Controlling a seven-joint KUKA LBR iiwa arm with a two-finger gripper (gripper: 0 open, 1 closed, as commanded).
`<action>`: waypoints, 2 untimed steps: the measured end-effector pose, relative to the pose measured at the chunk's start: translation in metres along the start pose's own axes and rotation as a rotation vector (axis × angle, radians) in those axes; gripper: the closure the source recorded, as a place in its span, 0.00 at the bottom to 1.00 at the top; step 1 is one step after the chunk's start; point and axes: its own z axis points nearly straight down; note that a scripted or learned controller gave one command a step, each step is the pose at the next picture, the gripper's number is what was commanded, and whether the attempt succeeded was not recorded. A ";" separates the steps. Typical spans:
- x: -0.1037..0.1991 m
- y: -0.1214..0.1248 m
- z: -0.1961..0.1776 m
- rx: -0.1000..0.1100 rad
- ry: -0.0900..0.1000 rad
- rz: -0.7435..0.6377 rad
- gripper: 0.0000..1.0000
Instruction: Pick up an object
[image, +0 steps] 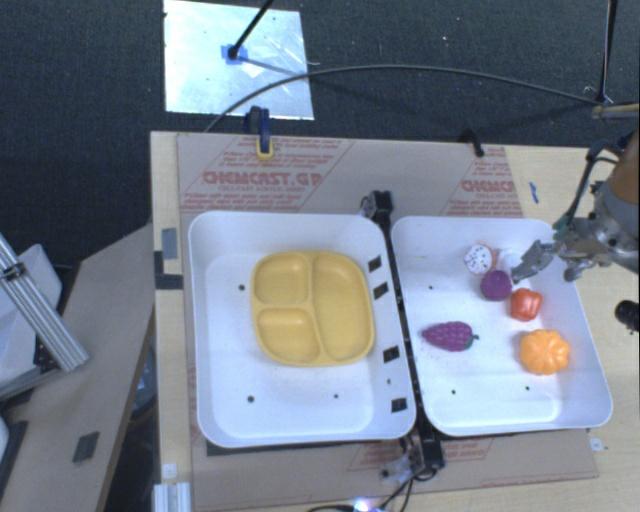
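**Arm at right bin's far-right edge, claw state unclear**

Gripper (545, 258) sits over the upper-right part of the right bin (440, 405), arm coming in from the right edge of frame w/ wrist partly cut off. Metal fingers point left toward the toy cluster; can't tell if the claw is open or closed from this angle, and nothing is visibly held between the fingers.

Right bin contents:
- purple round toy (496, 286), just left-below the fingertips, very close, contact not clear
- white speckled ball (479, 259), just up-left of the purple one, nearly touching it
- red toy (526, 304), just right-below the purple one
- orange pumpkin (544, 352), below the red toy, near the bin's right wall
- purple grape bunch (449, 336), mid-bin, apart from the rest

Left bin (225, 415) holds a yellow divided plate (312, 307), 3 compartments, lying flat approx in the center.

Both bins sit side by side on a cardboard sheet (300, 175) w/ red print, black clips along the seam between them. Blue/yellow clamp (262, 131) at the sheet's far edge.
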 end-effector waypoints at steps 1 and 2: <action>0.001 0.003 -0.008 -0.012 -0.002 -0.004 0.00; -0.002 0.000 0.053 -0.010 -0.002 -0.001 0.00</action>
